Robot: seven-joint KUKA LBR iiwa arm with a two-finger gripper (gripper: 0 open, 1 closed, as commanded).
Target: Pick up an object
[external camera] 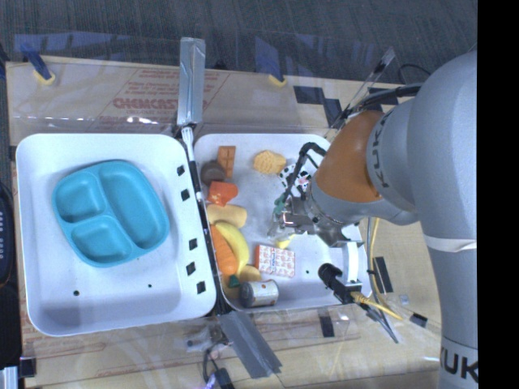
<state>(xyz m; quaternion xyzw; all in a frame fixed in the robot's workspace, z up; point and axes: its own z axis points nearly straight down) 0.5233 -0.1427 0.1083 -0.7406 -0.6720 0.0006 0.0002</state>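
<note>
- Camera view: the grey arm's jaws (pixel 284 217) hang low in the right white bin (pixel 324 146), near its middle; whether they are apart or together I cannot tell.
- A red-and-white patterned square packet (pixel 276 260) lies just below them, towards the bin's near edge.
- A yellow banana (pixel 231 244) lies along the bin's left wall.
- A blue three-compartment plastic plate (pixel 111 210) sits in the left white bin (pixel 49 298).

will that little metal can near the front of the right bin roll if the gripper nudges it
Probably. The can lies on its side, so a push across its length could roll it. Its smooth metal looks slippery. The banana close beside it may stop it.
</note>
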